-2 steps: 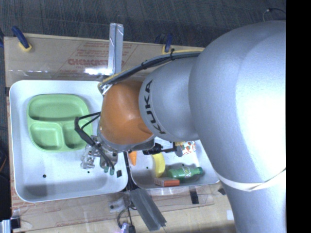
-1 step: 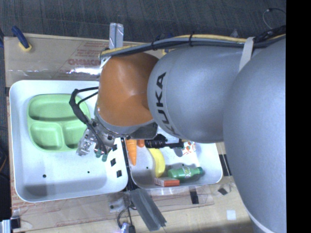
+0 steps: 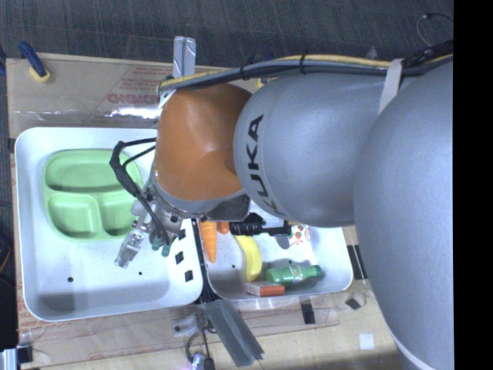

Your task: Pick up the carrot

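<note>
carrot (image 3: 209, 240) in right bin (image 3: 339, 280); claw (image 3: 131, 249) over left bin (image 3: 31, 206)

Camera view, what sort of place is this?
Probably a robotics lab pick-and-place bench: a KUKA arm reaches over two white bins, one holding a green divided tray, the other toy food such as a carrot and banana.

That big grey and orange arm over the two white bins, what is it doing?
The grey KUKA arm with the orange band reaches in from the right and hangs over both shallow white bins. Its end effector is low over the left bin, beside a light green divided plastic tray, with nothing visibly in it. The orange tapered carrot it is meant to pick up lies in the right bin, near a yellow banana and a green plastic bottle.
</note>
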You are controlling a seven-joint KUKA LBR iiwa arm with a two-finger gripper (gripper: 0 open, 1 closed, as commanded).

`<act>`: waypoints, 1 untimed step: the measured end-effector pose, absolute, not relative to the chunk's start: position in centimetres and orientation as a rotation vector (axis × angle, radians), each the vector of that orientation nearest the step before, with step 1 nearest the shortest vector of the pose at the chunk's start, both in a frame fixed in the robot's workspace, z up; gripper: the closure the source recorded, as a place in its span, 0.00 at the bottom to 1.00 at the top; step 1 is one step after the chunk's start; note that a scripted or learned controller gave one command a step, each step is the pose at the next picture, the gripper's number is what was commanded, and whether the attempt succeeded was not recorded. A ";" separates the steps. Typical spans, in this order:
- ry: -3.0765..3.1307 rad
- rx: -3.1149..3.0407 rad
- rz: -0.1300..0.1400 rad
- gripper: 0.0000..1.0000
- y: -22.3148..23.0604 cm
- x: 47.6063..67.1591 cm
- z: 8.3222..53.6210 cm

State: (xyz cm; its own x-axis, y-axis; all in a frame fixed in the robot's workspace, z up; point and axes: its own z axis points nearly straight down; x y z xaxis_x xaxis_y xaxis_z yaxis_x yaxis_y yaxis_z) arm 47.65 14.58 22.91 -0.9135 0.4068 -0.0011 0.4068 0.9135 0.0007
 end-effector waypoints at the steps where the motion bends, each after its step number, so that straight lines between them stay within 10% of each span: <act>1: 3.109 0.462 -0.002 0.00 8.9 47.7 22.4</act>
State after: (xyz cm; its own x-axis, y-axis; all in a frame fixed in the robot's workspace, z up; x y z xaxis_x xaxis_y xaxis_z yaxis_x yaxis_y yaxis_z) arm 47.69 8.92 22.38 -0.9568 0.2906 0.0011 0.2906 0.9568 -0.0014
